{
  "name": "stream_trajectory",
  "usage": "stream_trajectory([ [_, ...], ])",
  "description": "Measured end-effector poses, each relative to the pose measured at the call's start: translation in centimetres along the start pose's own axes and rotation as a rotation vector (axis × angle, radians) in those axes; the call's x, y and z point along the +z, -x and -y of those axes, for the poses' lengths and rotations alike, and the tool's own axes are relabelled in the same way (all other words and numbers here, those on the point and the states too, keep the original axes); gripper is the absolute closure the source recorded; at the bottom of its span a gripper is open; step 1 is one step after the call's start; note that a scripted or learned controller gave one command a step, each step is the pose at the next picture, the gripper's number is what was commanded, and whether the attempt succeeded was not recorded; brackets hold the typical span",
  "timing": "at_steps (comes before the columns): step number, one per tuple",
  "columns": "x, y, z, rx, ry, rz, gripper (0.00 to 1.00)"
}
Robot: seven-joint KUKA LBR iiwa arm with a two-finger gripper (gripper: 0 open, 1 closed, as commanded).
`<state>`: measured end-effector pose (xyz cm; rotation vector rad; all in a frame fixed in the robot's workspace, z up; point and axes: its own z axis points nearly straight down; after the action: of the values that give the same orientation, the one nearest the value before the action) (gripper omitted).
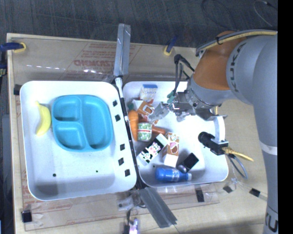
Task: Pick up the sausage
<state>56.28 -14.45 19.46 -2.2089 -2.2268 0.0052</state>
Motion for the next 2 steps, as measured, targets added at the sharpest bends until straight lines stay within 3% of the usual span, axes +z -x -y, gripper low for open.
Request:
stream_trajectory([
  [1,8.94,3.41,-2.12,-0.203,0.004,0.001,0.0],
  [2,7.99,3.44,-2.13,-0.207,0.002,0.002,1.0],
])
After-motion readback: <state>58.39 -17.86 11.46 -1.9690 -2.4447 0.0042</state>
